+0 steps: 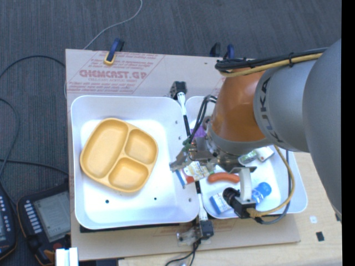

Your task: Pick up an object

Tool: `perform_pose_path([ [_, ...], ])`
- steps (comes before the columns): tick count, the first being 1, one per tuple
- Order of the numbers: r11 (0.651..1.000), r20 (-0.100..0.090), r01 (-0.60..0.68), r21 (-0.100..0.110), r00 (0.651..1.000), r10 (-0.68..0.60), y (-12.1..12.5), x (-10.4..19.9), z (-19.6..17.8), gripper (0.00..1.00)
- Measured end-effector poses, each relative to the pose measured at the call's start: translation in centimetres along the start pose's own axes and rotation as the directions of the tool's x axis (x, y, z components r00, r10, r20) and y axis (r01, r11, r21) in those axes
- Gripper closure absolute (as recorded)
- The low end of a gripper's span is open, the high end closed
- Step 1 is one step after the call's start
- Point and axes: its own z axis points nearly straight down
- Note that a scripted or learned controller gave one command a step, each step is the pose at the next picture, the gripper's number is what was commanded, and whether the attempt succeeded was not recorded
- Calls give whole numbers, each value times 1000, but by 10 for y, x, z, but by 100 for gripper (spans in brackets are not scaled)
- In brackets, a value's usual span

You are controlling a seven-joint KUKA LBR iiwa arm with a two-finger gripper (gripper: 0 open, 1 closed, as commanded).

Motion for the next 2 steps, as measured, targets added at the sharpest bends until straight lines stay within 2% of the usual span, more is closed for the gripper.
perform_pose_path([
  [2,1000,-1,1,0,1000,-1,1,1,-19,100],
])
